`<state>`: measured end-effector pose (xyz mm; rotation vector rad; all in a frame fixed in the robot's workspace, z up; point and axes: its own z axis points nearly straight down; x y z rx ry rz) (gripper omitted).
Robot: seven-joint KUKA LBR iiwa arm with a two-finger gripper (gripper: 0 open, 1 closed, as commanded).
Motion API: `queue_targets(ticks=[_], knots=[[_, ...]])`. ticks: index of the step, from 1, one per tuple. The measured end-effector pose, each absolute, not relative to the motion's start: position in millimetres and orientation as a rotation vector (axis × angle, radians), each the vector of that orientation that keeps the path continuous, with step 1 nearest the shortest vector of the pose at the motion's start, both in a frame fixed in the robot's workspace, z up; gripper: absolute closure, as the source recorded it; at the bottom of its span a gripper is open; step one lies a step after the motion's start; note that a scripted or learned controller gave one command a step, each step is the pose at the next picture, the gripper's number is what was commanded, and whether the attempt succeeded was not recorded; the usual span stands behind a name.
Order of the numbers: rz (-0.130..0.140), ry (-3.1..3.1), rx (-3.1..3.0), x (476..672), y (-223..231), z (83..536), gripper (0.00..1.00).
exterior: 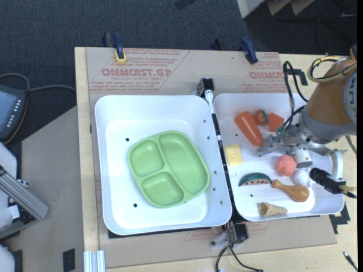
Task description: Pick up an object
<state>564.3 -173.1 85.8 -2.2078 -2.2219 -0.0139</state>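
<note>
Far to the gripper's left, the left bin [108,152] holds a green divided plate [168,168] lying flat near its middle. The right bin [244,208] carries everything else. A yellow block [233,154] sits to the left of the gripper and a little below it, near the bin's left wall. An orange carrot [248,127] lies up and to the left of it, with a smaller orange and red piece [268,118] just above it. A watermelon slice [254,179] and a tan wedge [273,209] lie below and to the left. The gripper [282,146] hangs low over the bin, and whether it is spread or closed cannot be told. A pink ball [286,165] lies just below it, apparently apart, and a brown drumstick [291,190] lies farther down.
</note>
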Motion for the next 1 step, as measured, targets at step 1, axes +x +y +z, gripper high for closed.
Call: queue_targets(ticks=[1], knots=[[-0.006, -2.224, -2.215, 563.0, -176.5, 95.7, 1.0]])
